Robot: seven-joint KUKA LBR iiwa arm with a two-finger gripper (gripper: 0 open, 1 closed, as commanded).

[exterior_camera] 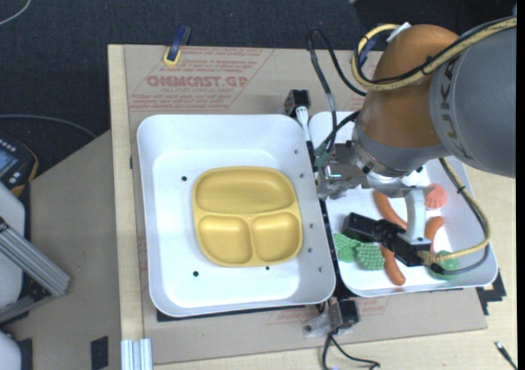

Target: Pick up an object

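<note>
Camera view looks down on a bench [205,81] covered with printed cardboard, bearing two shallow white bins side by side. A yellow divided plate [246,215] with three compartments lies in the middle of the left bin [160,196]. The grey arm [484,89], with its orange band [406,89], hangs over the right bin [480,270] and hides most of that bin's far half. The gripper [335,170] sits low at the right bin's left edge, just beside the wall shared with the left bin; whether it is open or closed cannot be told. Small toys lie along the right bin's near edge: a green knobbly piece [361,252] near the left corner, a black block [373,229] just behind it, orange carrot-like sticks [392,266], and a pink piece [436,194] farther right. A yellow-and-blue clip [175,47] lies at the bench's far edge.
</note>
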